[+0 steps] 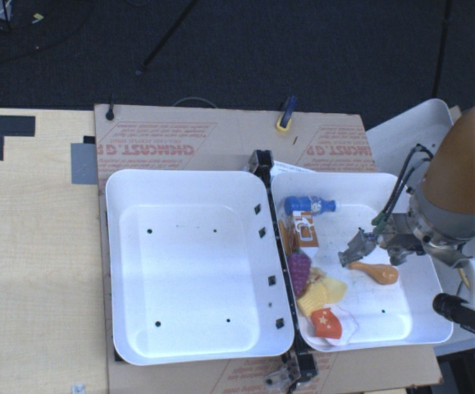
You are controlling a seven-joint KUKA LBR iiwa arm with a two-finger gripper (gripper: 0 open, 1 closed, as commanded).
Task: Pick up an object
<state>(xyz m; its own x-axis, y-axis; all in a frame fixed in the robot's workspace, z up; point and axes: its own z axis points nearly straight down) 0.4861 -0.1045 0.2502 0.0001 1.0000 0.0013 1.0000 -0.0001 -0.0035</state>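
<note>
My gripper [378, 253] hangs over the right bin [401, 327], open, with its two dark fingers spread apart and nothing between them. Just below it lies an orange drumstick-shaped toy [376, 272] on the bin floor. Along the bin's left side sit a blue bottle [308, 206], a small brown and white box [304, 231], a bunch of purple grapes [299, 268], a yellow piece [321, 293] and a red piece [327, 324] on something white.
The left bin [188, 265] sits beside the right one, separated by a black divider [274, 253]. Both rest on cardboard [188, 142]. A blue and yellow clamp [286, 115] is at the cardboard's back edge. The arm's orange band [459, 171] rises at right.
</note>
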